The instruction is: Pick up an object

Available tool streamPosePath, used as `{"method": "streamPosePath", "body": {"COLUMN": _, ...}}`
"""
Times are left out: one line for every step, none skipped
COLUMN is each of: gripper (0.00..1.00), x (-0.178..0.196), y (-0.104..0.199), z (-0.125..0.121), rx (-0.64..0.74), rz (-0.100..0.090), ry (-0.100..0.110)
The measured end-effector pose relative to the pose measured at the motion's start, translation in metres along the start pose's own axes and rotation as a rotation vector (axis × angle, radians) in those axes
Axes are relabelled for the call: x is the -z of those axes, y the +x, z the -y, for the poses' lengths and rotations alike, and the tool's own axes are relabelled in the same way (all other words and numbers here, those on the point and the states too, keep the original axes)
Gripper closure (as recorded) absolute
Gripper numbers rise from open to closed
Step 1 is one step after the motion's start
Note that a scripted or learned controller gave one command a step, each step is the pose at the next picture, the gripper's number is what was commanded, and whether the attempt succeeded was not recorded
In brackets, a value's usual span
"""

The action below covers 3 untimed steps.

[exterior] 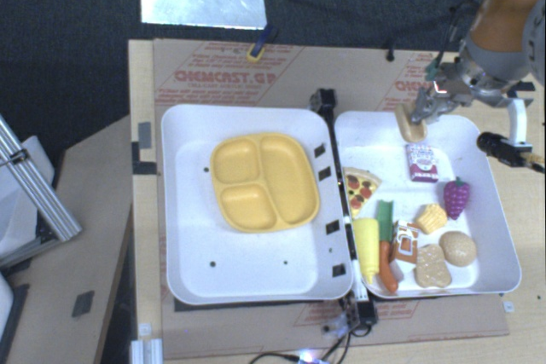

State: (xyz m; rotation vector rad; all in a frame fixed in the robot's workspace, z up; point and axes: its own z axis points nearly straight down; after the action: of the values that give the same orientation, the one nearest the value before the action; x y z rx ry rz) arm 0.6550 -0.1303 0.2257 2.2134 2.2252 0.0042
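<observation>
Nearest, along the front wall of my right bin [499,264], lie the toys I may choose from; a carrot [388,271] and a corn cob [366,245] by the divider, two tan biscuits [432,266] and a round bun [459,247] beside them; just behind these a fries packet [407,239], a yellow wedge [432,218] and a purple grape bunch [455,197]; farther back in that bin a pizza slice [361,188] and a small pink-and-white carton [421,161], whose print is too small for me to read. Left of the right bin, across the divider, the other bin [183,209] carries a yellow compartment tray [263,182]. At the right bin's far rim my gripper [416,118] reaches a tan piece [411,128]; it hangs under my fingertips, but I cannot tell whether they are closed on it. My worry is a thin hold; the piece sits at the very tips, so it could slip, fall on the rim and bounce out of the bin. Behind both bins the cardboard [223,74] shows faded red lettering, something like "CHEMCAST GP".
</observation>
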Motion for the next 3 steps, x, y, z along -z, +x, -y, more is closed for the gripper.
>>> {"method": "streamPosePath", "body": {"gripper": 1.0, "x": 0.01, "y": 0.047, "z": 0.019, "rx": 0.003, "rz": -0.001, "ry": 0.003}}
{"method": "streamPosePath", "body": {"gripper": 1.0, "x": -0.006, "y": 0.097, "z": 0.041, "rx": 0.003, "rz": -0.002, "ry": 0.005}}
{"method": "streamPosePath", "body": {"gripper": 1.0, "x": -0.003, "y": 0.144, "z": 0.06, "rx": 0.002, "rz": -0.001, "ry": 0.005}}
